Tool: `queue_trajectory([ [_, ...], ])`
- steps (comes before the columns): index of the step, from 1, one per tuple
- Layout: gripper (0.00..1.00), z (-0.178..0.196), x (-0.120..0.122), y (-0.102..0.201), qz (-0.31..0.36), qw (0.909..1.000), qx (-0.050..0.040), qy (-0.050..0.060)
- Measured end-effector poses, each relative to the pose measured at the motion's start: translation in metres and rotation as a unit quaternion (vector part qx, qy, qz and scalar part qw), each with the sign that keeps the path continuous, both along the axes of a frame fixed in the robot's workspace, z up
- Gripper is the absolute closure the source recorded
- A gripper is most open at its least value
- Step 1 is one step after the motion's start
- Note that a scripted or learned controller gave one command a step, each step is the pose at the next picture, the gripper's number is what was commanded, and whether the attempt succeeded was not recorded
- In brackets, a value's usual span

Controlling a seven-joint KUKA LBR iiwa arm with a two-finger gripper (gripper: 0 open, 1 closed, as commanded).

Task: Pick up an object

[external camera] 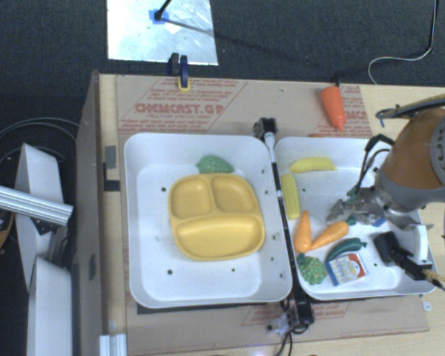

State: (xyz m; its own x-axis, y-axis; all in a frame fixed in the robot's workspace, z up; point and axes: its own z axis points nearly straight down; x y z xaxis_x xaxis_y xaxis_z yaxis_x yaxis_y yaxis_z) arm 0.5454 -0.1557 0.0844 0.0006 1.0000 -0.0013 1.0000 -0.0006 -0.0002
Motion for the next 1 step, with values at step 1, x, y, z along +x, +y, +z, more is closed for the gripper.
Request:
queue_trajectory([
  [1, 0.00, -0.0001, -0.0255, 0.0375, 0.002, 1.0000, 0.0008, -0.001],
])
